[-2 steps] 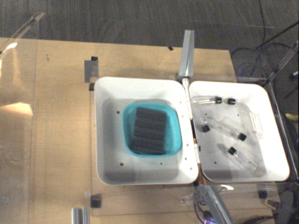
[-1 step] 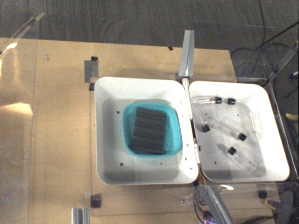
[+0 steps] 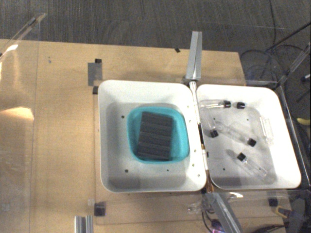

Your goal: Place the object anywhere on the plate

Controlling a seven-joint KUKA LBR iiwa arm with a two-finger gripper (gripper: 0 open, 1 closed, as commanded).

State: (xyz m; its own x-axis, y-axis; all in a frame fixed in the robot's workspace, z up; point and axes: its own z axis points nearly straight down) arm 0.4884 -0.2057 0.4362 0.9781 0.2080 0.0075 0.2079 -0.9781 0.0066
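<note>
A dark ribbed block [image 3: 155, 135] is seen resting on the teal plate [image 3: 182, 140] in the left bin [image 3: 109, 130], so placement is judged done; the jaws' state cannot be told.

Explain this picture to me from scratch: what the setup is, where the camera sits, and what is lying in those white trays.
One fixed camera looks down at a slant on a wooden bench bearing two shallow white bins side by side. The left bin holds a turquoise plate, and a dark ribbed block already rests on it. The right bin holds several clear plastic tubes with black caps, scattered loosely. A grey metal post stands behind the seam between the bins. The arm would reach in from the right.
</note>
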